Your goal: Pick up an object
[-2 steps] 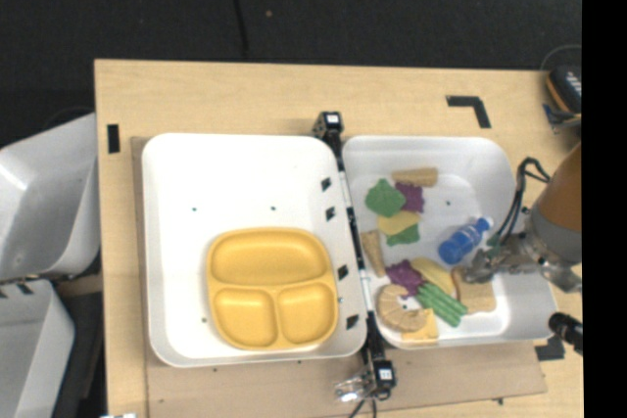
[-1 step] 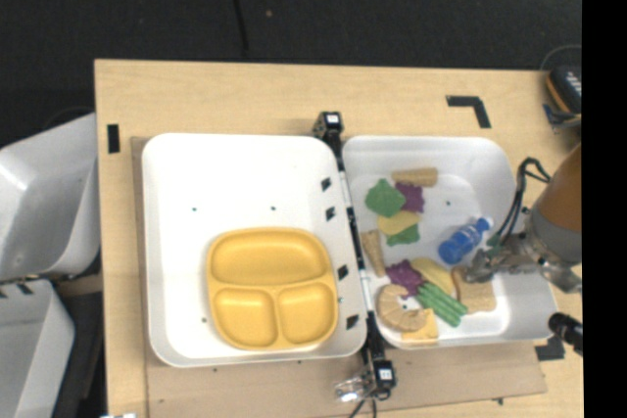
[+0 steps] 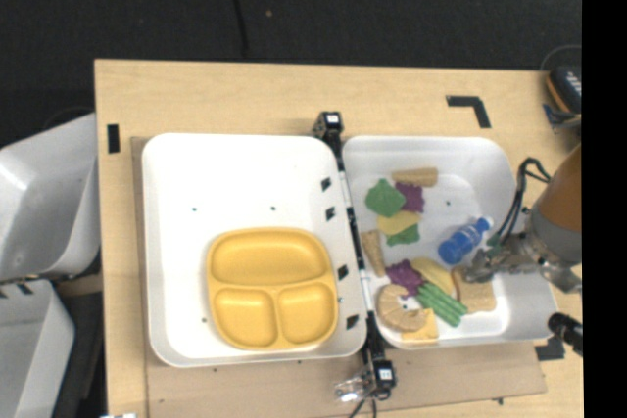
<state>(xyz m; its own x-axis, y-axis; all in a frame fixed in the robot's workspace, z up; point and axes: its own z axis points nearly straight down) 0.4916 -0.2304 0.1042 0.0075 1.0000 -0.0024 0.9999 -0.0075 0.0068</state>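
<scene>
The right bin [image 3: 493, 155] holds several small toy food pieces: a blue bottle [image 3: 460, 243], a green leafy piece [image 3: 385, 200], two purple pieces [image 3: 404, 275], a yellow piece [image 3: 400, 226], a tan slice [image 3: 415, 177], a round biscuit [image 3: 399, 306], a ridged green stick [image 3: 442, 306] and a tan square [image 3: 477, 293]. My gripper [image 3: 488, 262] reaches in from the right, low over the bin. It sits just right of the blue bottle and above the tan square. The wrist hides its fingertips.
A yellow three-compartment plate [image 3: 271, 287] lies in the left bin [image 3: 157, 210], toward its front. A black divider with clips [image 3: 343, 220] runs between the bins. The orange-banded arm [image 3: 560, 206] hangs over the right bin's right wall.
</scene>
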